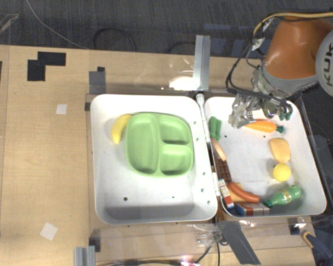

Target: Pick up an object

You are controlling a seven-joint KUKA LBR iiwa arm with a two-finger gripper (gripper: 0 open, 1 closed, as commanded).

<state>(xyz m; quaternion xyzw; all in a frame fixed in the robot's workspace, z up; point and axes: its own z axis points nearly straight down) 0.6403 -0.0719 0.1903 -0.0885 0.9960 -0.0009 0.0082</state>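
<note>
Camera view, looking down at a slant. Two shallow white bins sat side by side on the wooden bench; the left white bin point(108, 204) held a light green plastic tray with several compartments point(158, 143), lying flat near the bin's middle, and a yellow toy banana point(120, 128) touching the tray's upper left edge. The right white bin point(250, 159) held the smaller pieces. An orange toy carrot with a green top point(262, 127) lay on its side near the bin's far end. Nearer than the carrot lay a pale yellow-orange rounded lump point(279, 149), and just beside that, nearer still, a yellow ball-shaped fruit point(281, 172). A green toy bottle with a yellow band point(283, 196) lay tilted in the near right corner. Along the bin's left wall lay a green stick-shaped piece point(215, 128), a brown bar point(222, 168) and a red-orange sausage shape point(242, 193), with small dark items crowded at the near left corner, too small to name. The grey arm with orange band point(291, 51) reached in from the right. Its metal two-finger gripper point(241, 115) hung over the far end of the right bin, just beside the carrot's tip; whether it touched the carrot could not be told. Gripper's state: cannot tell, nothing seen held in it.
</note>
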